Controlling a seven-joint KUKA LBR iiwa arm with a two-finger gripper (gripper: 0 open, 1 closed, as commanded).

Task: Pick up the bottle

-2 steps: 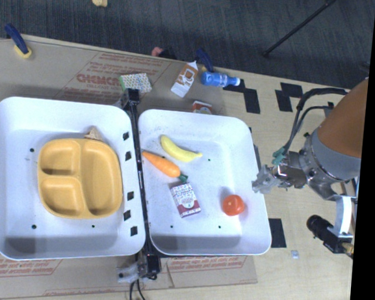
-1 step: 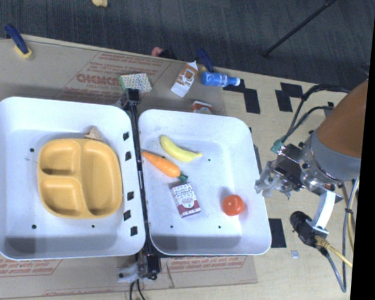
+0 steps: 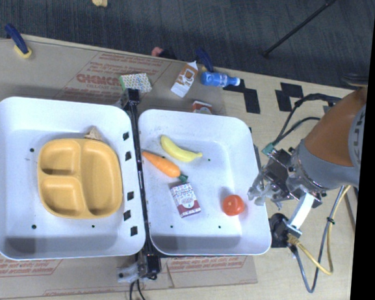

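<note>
Two white bins sit side by side on a cardboard sheet [image 3: 83,71] over the bench. The left bin [image 3: 4,228] contains one yellow divided plate [image 3: 79,177] with three compartments. The right bin [image 3: 229,238] contains four items: one banana [image 3: 179,150] toward the far side, one carrot [image 3: 162,165] just beside it near the divider, one small red-and-white carton [image 3: 184,199] lying flat near the centre, and one tomato [image 3: 233,205] close to the right wall. The bottle [image 3: 218,79] lies outside both bins, on its side on the bench beyond the far rim of the right bin. It is small and blue, with a paler end pointing right. Just to its left stands one small brown-and-white carton [image 3: 184,79]; a patterned packet [image 3: 136,81] lies farther left on the cardboard, and a small red-and-white item [image 3: 202,106] rests against the right bin's far rim, between bottle and bin. Two blue clamps with yellow tips are at the bench's far edge, one at the far left [image 3: 17,40] and one just left of the bottle [image 3: 204,59]. The gripper [image 3: 265,189] sits over the right wall of the right bin, next to the tomato and well apart from the bottle. Finger state: cannot tell, as the metal parts blur together; nothing is visibly held. Cables [image 3: 309,255] trail from the wrist across the bench.
</note>
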